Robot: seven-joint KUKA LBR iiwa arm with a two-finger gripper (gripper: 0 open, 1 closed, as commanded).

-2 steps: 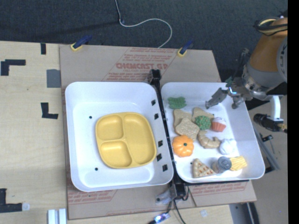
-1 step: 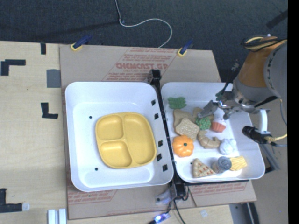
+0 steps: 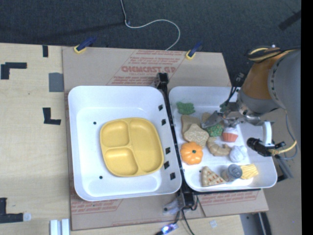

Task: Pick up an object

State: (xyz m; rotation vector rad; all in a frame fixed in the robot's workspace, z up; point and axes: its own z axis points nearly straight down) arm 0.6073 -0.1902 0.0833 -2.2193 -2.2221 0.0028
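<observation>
Hovering in right bin [image 3: 264, 182]: tool [image 3: 213, 122] over green veg toy [image 3: 215, 129], maybe touching; finger gap can't tell.

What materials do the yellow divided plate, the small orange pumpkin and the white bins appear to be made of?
The yellow divided plate looks like moulded plastic with a smooth, semi-matte finish: uniform colour and rounded compartment ridges. The orange pumpkin seems to be plastic or rubber toy food, since its ribbed skin shows soft highlights. The white bins look like thin, smooth plastic with rounded rims, though this cannot be confirmed.
</observation>
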